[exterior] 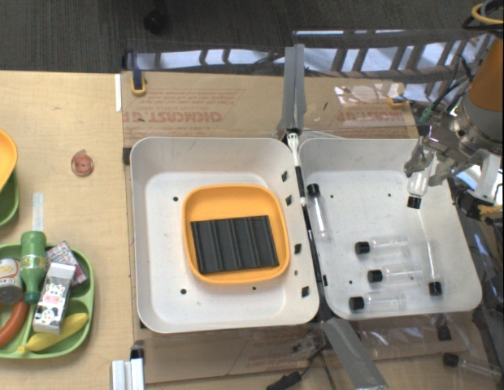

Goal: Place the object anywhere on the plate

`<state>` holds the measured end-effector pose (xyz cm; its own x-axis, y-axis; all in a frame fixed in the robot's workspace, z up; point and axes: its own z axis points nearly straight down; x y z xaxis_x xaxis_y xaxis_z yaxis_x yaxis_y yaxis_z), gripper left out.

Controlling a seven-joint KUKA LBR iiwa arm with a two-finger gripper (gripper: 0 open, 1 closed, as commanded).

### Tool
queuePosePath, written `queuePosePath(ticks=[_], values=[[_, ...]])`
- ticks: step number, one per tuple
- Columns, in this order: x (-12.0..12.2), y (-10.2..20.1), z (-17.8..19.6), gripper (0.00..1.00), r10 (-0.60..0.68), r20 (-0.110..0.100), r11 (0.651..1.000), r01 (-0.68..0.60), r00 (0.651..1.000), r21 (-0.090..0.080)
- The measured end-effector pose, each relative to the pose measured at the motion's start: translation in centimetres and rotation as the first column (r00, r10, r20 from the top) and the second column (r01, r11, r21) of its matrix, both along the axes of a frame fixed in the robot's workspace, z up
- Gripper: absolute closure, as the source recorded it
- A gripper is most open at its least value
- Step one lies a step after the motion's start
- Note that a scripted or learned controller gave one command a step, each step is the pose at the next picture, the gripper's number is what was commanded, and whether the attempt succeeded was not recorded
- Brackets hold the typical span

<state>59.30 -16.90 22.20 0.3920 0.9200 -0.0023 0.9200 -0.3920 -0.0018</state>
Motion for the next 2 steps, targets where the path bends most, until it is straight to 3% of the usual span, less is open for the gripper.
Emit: queuePosePath(ticks=[1, 2], values=[[6.6, -2.2, -1.4, 1.00, 0.166, 0.000, 0.986, -0.166, 0.986, -0.001], [6.6, -4.8, 2.5, 1.00, 0.234, 0.001, 0.972, -0.234, 0.972, -0.001]])
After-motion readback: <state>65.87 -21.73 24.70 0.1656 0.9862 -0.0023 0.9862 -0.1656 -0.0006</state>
